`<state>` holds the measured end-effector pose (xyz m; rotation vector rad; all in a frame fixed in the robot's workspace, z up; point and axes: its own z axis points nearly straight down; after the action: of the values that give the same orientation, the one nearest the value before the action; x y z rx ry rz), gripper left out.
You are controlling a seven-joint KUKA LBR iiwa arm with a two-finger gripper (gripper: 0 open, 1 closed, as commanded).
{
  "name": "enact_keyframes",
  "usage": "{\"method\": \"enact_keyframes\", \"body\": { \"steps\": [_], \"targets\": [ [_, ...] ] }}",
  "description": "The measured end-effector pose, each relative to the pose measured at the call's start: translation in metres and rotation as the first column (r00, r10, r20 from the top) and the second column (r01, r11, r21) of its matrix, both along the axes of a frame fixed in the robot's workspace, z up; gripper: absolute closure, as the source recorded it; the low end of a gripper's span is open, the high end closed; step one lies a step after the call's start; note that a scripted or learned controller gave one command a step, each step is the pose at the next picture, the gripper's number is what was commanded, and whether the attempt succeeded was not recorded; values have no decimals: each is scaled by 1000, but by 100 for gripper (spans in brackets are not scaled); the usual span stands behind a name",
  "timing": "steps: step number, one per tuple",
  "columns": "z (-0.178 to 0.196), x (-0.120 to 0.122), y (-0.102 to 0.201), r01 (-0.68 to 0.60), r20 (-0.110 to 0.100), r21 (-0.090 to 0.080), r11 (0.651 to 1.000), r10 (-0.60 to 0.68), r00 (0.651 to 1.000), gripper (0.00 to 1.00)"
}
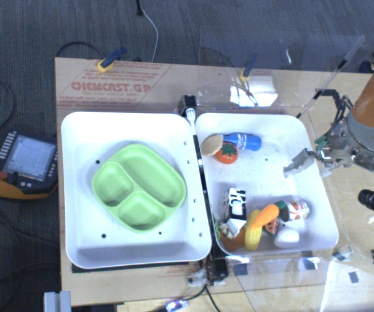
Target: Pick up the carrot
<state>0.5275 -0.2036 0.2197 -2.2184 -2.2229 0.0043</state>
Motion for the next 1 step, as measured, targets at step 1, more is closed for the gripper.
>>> {"method": "enact_keyframes", "body": {
  "steps": [1],
  "targets": [
    [-94,-41,29,-511,3,1,860,511,860,0]
  ]
}}
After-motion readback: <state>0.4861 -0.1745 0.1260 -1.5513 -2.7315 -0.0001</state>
